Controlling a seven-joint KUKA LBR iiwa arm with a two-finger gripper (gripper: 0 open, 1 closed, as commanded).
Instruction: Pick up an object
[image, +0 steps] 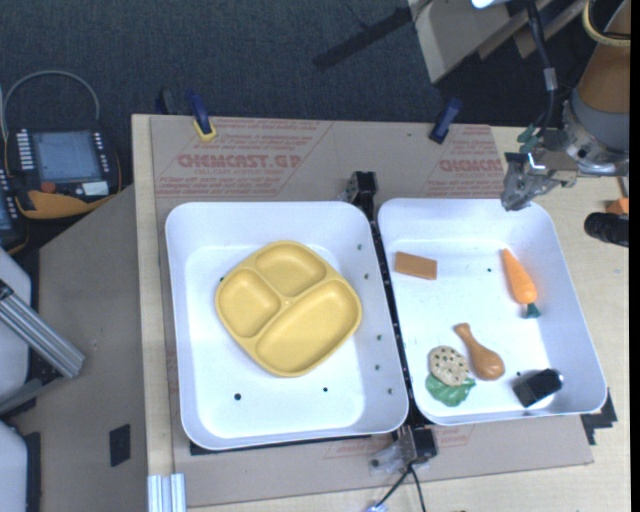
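The gripper (516, 197) hangs over the top edge of the right bin (455, 225), holding nothing; how wide it is open, I cannot tell. The carrot (518, 277) lies just below it

The two bins (190, 300) are white. In the left bin lies a pale yellow plate (288, 306). In the right bin (570, 300), the block (415, 266) is orange-brown, the carrot (518, 277) is bright orange with a small green end, the drumstick (480, 353) is brown, the cookie (448, 366) is beige with dark spots, the leaf (450, 391) under it is green, and the box (538, 386) is black. The surface (150, 250) is light tan with faded red lettering.
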